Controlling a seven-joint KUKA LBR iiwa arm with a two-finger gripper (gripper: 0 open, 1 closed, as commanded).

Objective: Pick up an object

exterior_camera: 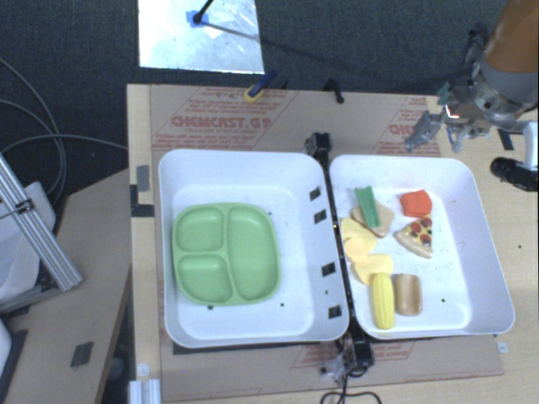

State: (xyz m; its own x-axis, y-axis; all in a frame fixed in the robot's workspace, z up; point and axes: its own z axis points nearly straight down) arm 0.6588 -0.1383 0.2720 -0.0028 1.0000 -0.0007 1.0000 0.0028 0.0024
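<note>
"CHEMCAST GP" lettering [221,123] behind bins

Grey arm [505,87], orange band [514,32]

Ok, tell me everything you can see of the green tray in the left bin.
The green tray is a pale green plate with rounded corners, plastic by its look, split into three compartments, all bare. It lies flat, slightly turned, on the floor of the left bin, toward its near left part, apart from the walls.
</note>
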